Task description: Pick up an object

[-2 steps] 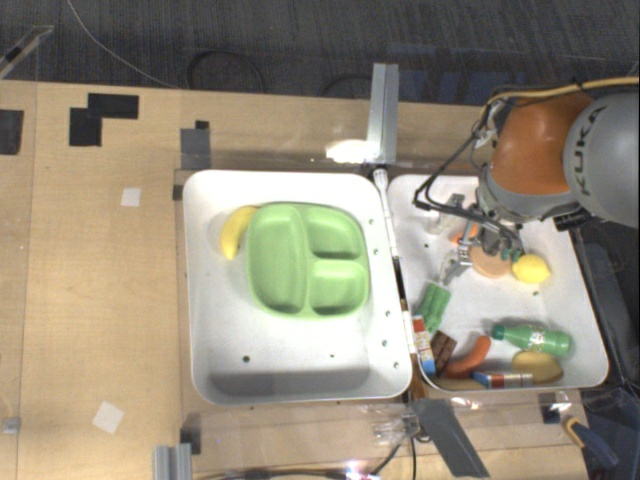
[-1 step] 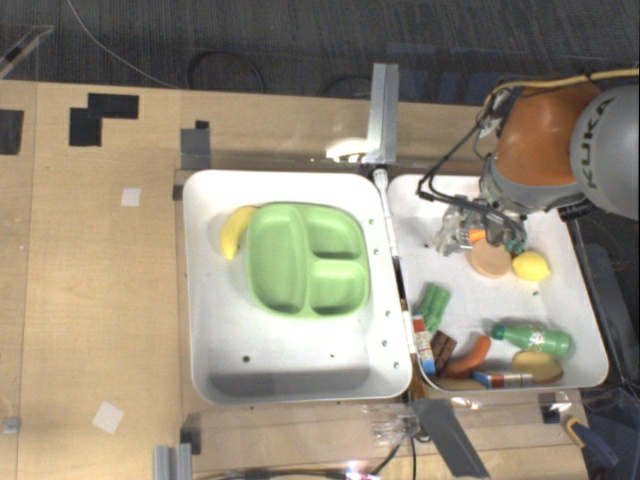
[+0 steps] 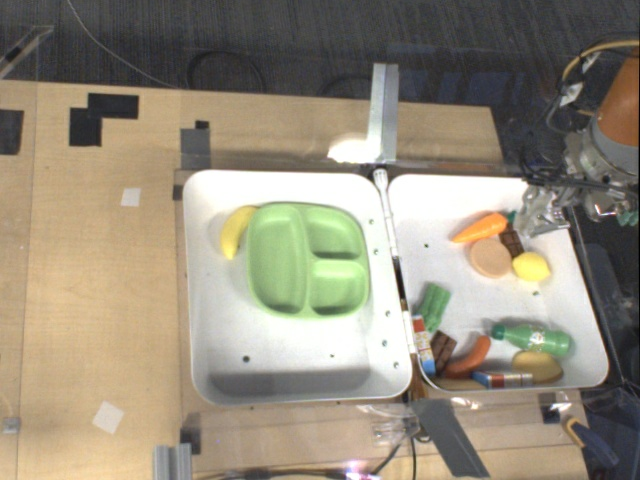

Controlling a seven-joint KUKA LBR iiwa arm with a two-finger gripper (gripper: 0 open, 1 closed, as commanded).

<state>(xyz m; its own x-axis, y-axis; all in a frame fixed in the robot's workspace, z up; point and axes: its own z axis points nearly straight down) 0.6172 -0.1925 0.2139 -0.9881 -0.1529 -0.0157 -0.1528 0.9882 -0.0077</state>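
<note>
A pale wooden tabletop (image 3: 90, 298) carries two white bins. The left bin (image 3: 215, 368) holds a green divided tray (image 3: 305, 258) and a banana (image 3: 235, 230). The right bin (image 3: 585, 308) has bare floor mid-left; a carrot (image 3: 480, 227), lemon (image 3: 531, 267) and green bottle (image 3: 532, 340) crowd its edges. The end effector (image 3: 540, 213) sits at the upper right rim beside the carrot, too blurred to tell its opening or any hold.

This is a robotics lab or test cell rather than a home. A light wooden bench (image 3: 90, 298) carries black marker patches and two shallow white bins (image 3: 290, 378) clamped side by side between metal brackets (image 3: 384, 118). Beyond the bench lies dark carpet with loose cables (image 3: 100, 48), and the bins hold plastic toy food (image 3: 480, 227) and a green divided tray (image 3: 305, 258).
</note>
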